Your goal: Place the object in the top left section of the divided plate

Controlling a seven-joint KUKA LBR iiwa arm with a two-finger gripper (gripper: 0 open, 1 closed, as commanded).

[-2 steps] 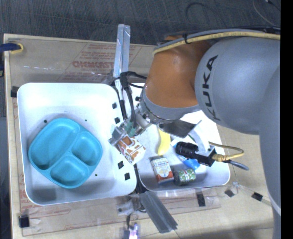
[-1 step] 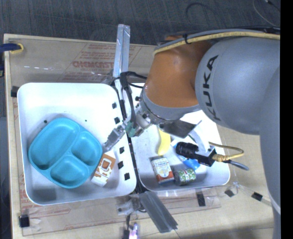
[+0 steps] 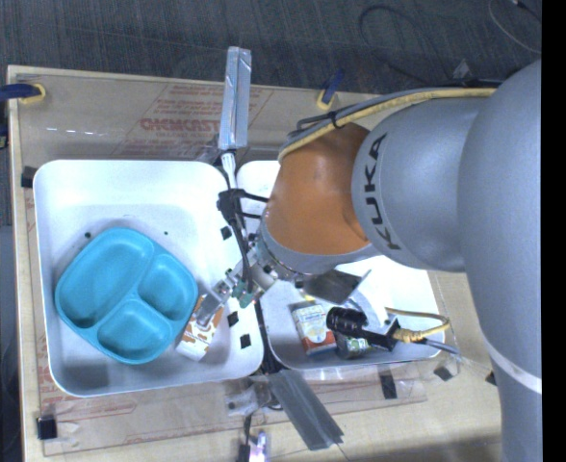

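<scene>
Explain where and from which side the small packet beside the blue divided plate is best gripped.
Probably its free upper end, coming down from above. The small packet lies in the left bin, squeezed between the blue divided plate and the bin's right wall, so its long sides look hard to reach.

On the pale counter (image 3: 119,114), printed with faded red lettering: a left white bin (image 3: 47,258) and a right white bin (image 3: 403,292), side by side. In the right bin, near its front wall, a small red-and-green packet (image 3: 311,323). Behind the gap between the bins, a grey metal bar (image 3: 237,94). At the counter's far left corner, a blue clamp (image 3: 13,92). All around, dark carpet (image 3: 119,17).
</scene>
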